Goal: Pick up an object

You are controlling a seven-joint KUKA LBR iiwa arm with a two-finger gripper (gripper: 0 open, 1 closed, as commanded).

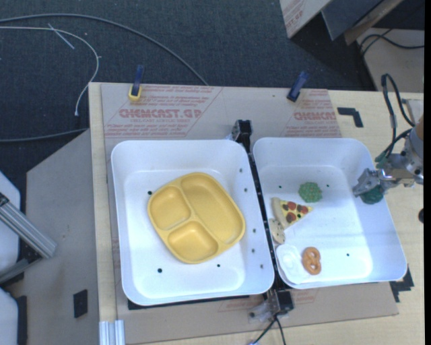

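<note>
Bench point(81, 202): pale wood top, carrying a printed cardboard sheet point(168, 114) along its far edge. Two blue clamps, one point(137, 86) at the far-left corner of the sheet, the other point(297, 86) on the far edge toward the right. A small black clip point(242, 129) sits between the two bins at their far edge. Dark carpet point(202, 40) beyond, crossed by thin pale cables point(94, 54). Cardboard box point(303, 17) at far right.

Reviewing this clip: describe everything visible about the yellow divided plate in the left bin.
The yellow divided plastic plate lies flat, right side up, near the middle of the left shallow white bin. It is a rounded rectangle, turned at an angle to the bin walls, with three recessed compartments: one larger along its upper right and two smaller ones. It looks smooth and matte, with nothing in its compartments. It touches only the bin floor, clear of the walls.
</note>
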